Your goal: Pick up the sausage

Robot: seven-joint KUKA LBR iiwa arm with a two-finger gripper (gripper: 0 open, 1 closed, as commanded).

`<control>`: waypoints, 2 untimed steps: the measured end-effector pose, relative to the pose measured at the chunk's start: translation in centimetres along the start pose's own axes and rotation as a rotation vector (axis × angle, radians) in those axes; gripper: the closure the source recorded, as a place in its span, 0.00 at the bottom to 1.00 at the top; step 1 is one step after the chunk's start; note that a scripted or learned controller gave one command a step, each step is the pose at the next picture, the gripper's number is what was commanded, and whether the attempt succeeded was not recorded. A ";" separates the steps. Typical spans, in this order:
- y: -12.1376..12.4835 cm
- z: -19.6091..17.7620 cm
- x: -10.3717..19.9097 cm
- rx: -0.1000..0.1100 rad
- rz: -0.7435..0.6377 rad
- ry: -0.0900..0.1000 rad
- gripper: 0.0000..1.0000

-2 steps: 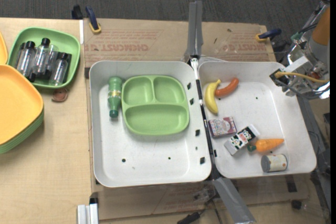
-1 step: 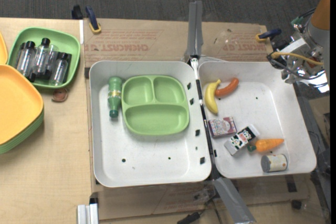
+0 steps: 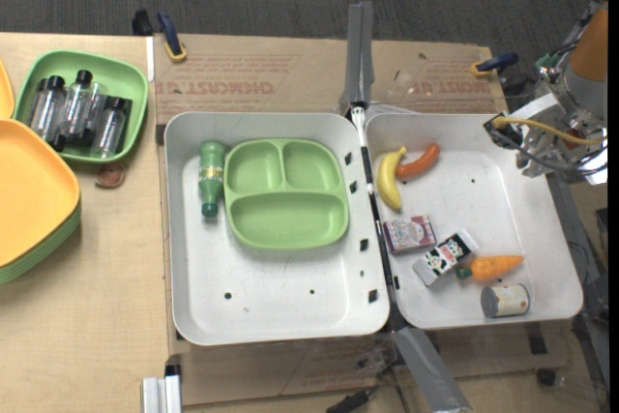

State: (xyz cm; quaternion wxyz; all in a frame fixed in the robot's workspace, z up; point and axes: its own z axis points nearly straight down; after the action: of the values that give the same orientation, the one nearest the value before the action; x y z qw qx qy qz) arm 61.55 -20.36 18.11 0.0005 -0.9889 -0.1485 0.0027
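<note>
Orange-red, the sausage [image 3: 418,161] lies in the right bin [image 3: 542,237], near its back-left corner, curved and touching the top end of the banana [image 3: 388,179] just to its left. Nothing grips it. The gripper [image 3: 538,150] hangs at the bin's right rim, well apart from the sausage; whether it is open or closed I cannot tell, as the end of the arm [image 3: 585,73] is a tangle of metal and cable there.

Further forward in the same bin sit a pink carton [image 3: 408,233], a black-and-white carton [image 3: 443,257] just beside it, a carrot [image 3: 491,265] touching that carton's right end, and a grey can [image 3: 505,299] on its side near the front rim.

The left bin [image 3: 193,295] holds a green divided plate [image 3: 286,192] and a green bottle [image 3: 211,177] lying along the plate's left edge.

On the bench to the left, a green tray [image 3: 131,82] carries several dark-capped bottles [image 3: 77,114], and orange plates [image 3: 34,208] are stacked at the view's left edge. Blue clamps [image 3: 170,36] hold the cardboard behind the bins.
</note>
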 end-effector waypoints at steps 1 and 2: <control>-1.7 -0.3 2.5 -0.001 0.082 0.001 1.00; -5.1 -5.1 -5.1 0.000 0.002 0.001 1.00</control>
State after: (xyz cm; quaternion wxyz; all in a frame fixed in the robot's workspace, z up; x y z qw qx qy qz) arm 55.18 -17.03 23.23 0.0008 -0.9890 -0.1476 0.0024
